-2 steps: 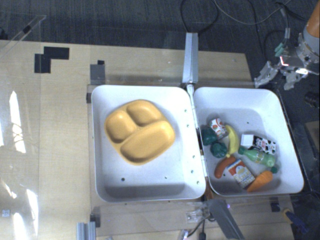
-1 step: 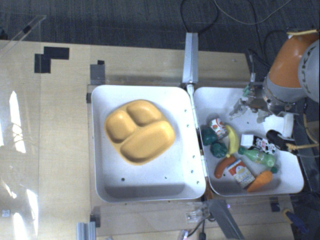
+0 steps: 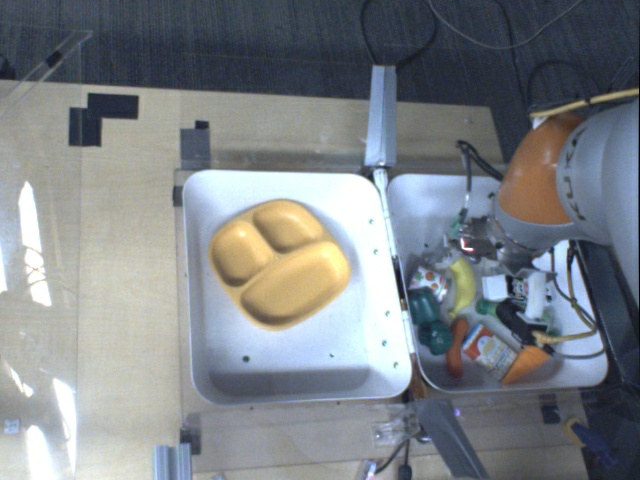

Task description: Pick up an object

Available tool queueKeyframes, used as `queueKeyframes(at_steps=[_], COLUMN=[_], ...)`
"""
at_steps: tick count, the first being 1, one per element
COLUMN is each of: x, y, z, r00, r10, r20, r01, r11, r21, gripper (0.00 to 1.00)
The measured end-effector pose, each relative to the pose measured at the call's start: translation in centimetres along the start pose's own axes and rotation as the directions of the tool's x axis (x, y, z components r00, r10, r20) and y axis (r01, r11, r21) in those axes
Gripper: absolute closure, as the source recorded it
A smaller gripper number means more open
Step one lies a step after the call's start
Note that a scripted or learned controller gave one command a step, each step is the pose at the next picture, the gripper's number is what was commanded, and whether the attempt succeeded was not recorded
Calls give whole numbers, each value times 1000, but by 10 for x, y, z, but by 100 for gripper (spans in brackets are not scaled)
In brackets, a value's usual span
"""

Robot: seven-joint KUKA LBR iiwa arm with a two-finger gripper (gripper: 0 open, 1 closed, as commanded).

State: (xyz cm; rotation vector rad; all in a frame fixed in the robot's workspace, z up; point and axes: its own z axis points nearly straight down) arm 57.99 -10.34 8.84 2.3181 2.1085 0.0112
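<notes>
- Now the arm (image 3: 560, 183) is down over the right bin (image 3: 430, 193), wrist low above the clutter, and whether the claw is apart or together I cannot tell from here.
- The gripper (image 3: 478, 240) sits just above the pile, right beside the yellow banana (image 3: 463, 284), which looks the likeliest pick.
- To do this well, I'd say: come straight down, straddle the banana across its narrow width, and close only once both sides are bracketed.
- Watch the neighbours: a teal piece (image 3: 428, 313), a red stick (image 3: 456, 353) and an orange carton (image 3: 488, 348) crowd in close and could get nudged or pinched.
- The banana looks smooth, curved, plasticky; the carton flat-faced and boxy.
- Over in the left bin (image 3: 215, 368) lies a yellow divided tray (image 3: 280, 263), rounded, matte, three scooped compartments, well apart from the action.
</notes>
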Motion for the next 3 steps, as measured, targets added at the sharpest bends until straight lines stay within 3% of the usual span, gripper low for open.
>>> queueKeyframes(at_steps=[1,2,3], x=[2,3,-34], y=[3,4,-31], z=[-11,-21,-81], r00=[1000,1000,967], r10=[-2,-5,255], r20=[-3,-3,3], r01=[2,5,-255], r11=[1000,1000,967], r21=[-6,-9,9], gripper=[100,100,100])
